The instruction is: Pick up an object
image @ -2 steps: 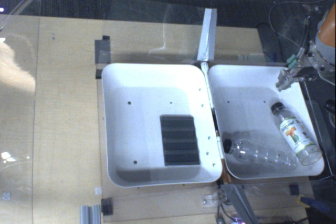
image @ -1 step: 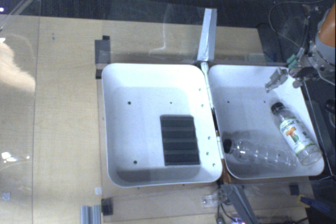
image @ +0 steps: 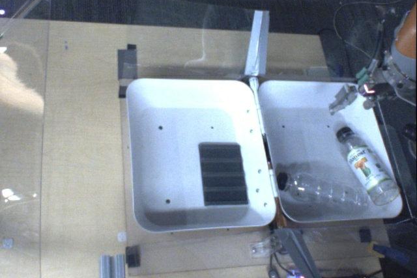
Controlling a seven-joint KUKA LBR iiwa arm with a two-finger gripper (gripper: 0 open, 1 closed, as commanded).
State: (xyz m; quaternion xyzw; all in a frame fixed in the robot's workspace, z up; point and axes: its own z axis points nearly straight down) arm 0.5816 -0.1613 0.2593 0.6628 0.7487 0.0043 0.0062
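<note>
two white bins sit side by side on the bench, left bin (image: 140,140) & right bin (image: 306,107). counts: 1 dark ribbed block, 2 clear plastic bottles, 1 gripper.

the ribbed block (image: 223,174) lies flat in the left bin, toward its near right part, long axis running far-to-near, ridges crossing it left-right.

both bottles are in the right bin, lying on their sides. labelled bottle (image: 366,167) is by the right wall, long axis diagonal, dark cap pointing up-left toward the bin middle, base toward the near right corner. label is white w/ green & orange print. plain bottle (image: 322,189) lies along the near wall, long axis approx left-right, dark cap pointing left toward the divider. its base end is close to the labelled bottle's base; can't tell if they touch.

gripper (image: 343,99) hangs over the far right part of the right bin, apart from both bottles, nothing between its fingers. can't tell whether the fingers are spread or closed.
</note>
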